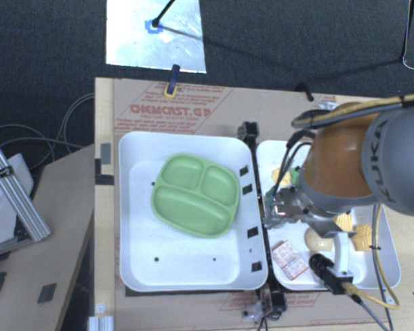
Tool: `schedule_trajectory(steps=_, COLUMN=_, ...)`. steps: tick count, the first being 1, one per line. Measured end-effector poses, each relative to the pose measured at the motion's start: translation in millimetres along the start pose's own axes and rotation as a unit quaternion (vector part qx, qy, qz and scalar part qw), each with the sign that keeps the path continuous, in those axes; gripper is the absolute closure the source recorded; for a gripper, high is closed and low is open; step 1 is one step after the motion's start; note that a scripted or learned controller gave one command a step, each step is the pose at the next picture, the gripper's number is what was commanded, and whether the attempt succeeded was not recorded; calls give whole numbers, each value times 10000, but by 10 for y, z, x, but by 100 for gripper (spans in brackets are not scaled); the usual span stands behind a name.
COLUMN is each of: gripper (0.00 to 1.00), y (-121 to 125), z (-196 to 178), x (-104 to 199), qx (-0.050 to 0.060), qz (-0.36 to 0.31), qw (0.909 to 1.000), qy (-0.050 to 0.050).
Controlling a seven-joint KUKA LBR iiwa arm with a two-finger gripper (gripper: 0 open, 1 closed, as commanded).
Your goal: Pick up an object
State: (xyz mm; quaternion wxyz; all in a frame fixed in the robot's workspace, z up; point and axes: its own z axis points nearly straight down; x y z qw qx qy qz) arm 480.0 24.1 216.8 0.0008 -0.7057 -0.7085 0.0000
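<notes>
The arm's grey wrist and orange band (342, 166) hang over the right bin (386, 266), hiding much of it. My gripper (281, 206) reaches down near that bin's left wall. Around it lie small objects: a red-and-white packet (289, 258), a pale round piece (319, 240), yellow ridged pieces (359, 231), and a yellow bit (282, 176) with a green bit beside it. Nothing shows between the fingers.
The left bin (134, 213) holds a green divided plate (196, 193). Black clips run down the wall between the bins (258, 211). Cables trail over the right bin's front corner (365, 303). A foil sheet (156, 29) lies beyond the bench.
</notes>
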Motion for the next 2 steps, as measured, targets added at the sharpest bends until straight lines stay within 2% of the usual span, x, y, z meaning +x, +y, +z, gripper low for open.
schedule_trajectory(steps=1, gripper=100, y=153, z=-21, x=20, qx=-18, qz=-2, qw=10000, qy=-2)
schedule_trajectory(steps=2, gripper=100, y=54, z=-175, x=19, qx=-16, qz=-1, qw=10000, qy=-1)
